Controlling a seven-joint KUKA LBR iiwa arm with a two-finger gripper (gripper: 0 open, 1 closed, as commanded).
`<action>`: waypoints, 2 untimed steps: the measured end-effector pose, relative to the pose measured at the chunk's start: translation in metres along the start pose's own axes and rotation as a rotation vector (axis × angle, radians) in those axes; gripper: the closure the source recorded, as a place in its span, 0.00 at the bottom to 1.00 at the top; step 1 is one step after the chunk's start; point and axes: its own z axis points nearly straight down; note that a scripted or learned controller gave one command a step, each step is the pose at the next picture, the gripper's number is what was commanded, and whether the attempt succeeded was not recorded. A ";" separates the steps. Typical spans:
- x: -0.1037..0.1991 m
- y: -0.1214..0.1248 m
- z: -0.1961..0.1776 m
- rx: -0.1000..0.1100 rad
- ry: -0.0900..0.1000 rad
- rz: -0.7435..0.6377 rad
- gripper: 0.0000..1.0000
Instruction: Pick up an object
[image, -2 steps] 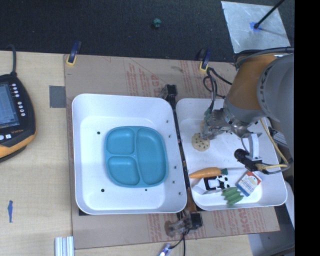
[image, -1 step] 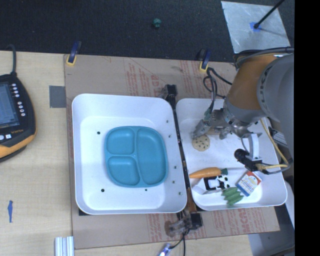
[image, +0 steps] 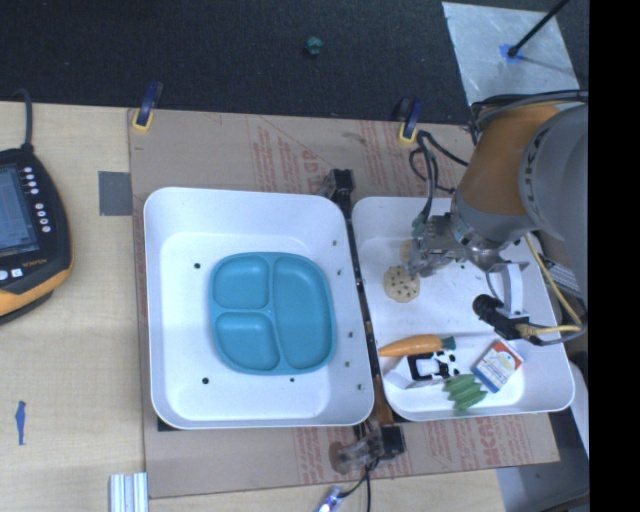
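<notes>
In the right bin (image: 385, 222) lie a round tan cookie (image: 402, 283), an orange carrot (image: 410, 346), a black-and-white piece (image: 428, 367), a green vegetable (image: 464, 390) and a small red, white and blue box (image: 496, 365). My gripper (image: 424, 252) hangs low over the bin's upper middle, just up and to the right of the cookie. The wrist hides its fingertips. Nothing shows between them.
The left bin (image: 170, 225) holds a blue divided plate (image: 272, 312). An orange-edged teach pendant (image: 25, 230) lies at the far left of the bench. Clamps (image: 407, 117) pin the cardboard at the back. Cables trail from the arm over the right bin's right side.
</notes>
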 end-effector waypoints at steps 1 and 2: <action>0.000 0.000 0.000 0.000 0.000 0.000 0.00; 0.005 0.020 0.011 -0.001 0.001 0.003 0.00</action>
